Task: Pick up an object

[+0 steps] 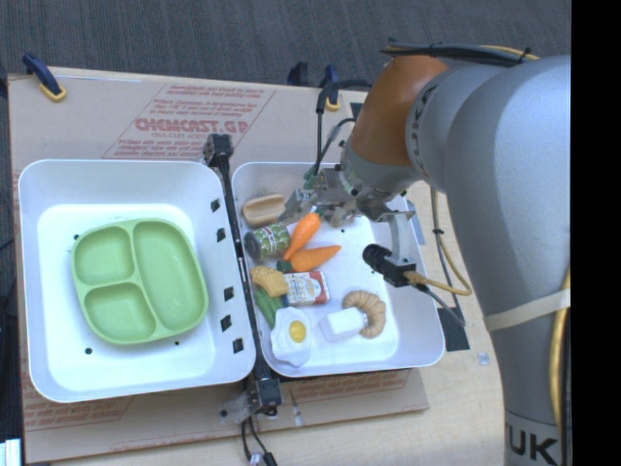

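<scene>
White plastic forms two shallow bins side by side on a cardboard-covered bench [116, 124]. Nearest the camera, in the right bin [427, 343], a fried egg [293, 333], a white block [342, 324] and a croissant [367, 312] are seen along the front wall. Behind them lie a ketchup packet [306, 287] and a yellow piece [270, 281], then two carrots [309, 246], a dark jar [267, 241] and a bread roll [264, 208]. The left bin [39, 357] is occupied by a green divided plate [139, 280], with bare floor around it. The grey arm [485, 144] is brought in from the right, its orange band above the wrist. The gripper [325, 202] is lowered over the far part of the right bin, just above the upper carrot; whether it is open or closed cannot be told. Bare floor is left along the right wall.
</scene>
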{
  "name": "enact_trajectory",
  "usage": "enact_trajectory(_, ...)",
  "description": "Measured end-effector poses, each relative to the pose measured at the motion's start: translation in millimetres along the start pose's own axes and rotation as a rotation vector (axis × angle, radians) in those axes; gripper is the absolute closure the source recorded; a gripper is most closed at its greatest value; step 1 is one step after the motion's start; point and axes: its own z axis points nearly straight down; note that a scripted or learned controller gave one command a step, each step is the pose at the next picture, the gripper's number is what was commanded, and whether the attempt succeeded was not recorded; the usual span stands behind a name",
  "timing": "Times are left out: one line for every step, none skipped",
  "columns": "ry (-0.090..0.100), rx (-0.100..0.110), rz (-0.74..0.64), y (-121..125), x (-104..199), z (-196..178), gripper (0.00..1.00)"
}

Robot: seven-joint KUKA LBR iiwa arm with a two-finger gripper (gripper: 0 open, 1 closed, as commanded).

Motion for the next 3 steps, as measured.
enact_trajectory(-0.001,-0.002,0.000,-81,13,51,0.00)
enact_trajectory(-0.002,-0.003,-0.006,-80,13,40,1.00)
enact_trajectory(-0.001,-0.006,-0.001,-137,44,-50,1.00)
